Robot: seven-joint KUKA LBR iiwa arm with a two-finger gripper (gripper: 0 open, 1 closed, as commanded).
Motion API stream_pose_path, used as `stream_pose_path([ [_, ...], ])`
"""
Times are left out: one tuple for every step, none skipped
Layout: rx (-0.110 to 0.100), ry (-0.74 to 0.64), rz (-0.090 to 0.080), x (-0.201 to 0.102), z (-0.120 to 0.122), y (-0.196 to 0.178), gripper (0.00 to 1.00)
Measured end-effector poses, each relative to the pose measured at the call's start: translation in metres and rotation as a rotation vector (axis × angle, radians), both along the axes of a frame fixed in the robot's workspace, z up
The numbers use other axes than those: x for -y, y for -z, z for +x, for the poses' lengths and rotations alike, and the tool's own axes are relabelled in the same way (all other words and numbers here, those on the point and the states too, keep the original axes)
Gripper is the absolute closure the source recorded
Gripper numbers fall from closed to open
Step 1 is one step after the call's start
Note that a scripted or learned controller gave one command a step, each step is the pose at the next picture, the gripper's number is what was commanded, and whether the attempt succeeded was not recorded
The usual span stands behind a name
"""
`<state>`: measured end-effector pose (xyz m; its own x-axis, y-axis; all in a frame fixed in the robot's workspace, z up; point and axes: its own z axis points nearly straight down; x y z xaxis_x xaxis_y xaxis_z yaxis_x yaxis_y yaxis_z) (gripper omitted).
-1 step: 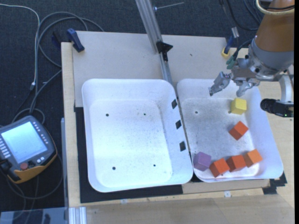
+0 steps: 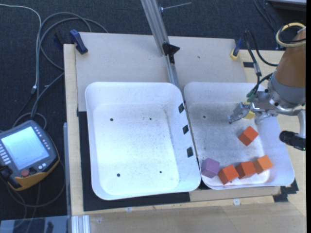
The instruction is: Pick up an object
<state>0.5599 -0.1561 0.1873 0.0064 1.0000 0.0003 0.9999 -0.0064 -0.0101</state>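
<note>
Above the right bin (image 2: 214, 130), the gripper (image 2: 243, 115) hangs just beyond a lone orange cube (image 2: 248, 135), the likeliest target because it lies apart. Whether the gripper is spread or pressed together cannot be told. Three orange cubes (image 2: 246, 169) and a purple cube (image 2: 210, 167) crowd the near wall.

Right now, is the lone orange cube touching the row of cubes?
Apart. Camera view shows bare bin floor between the lone orange cube and the row of cubes.

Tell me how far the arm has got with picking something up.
Done: nothing lifted; the lone orange block lies on the right bin floor. In hand: the gripper hangs over that bin, close to the block. Left: the grasp and the lift.
</note>
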Motion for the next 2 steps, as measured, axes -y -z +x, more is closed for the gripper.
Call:
stream_pose_path([
  [0.013, -0.008, 0.001, -0.0045, 0.0045, -0.0159, 1.00],
  [0.013, -0.008, 0.001, -0.0046, 0.0043, -0.0152, 0.00],
])
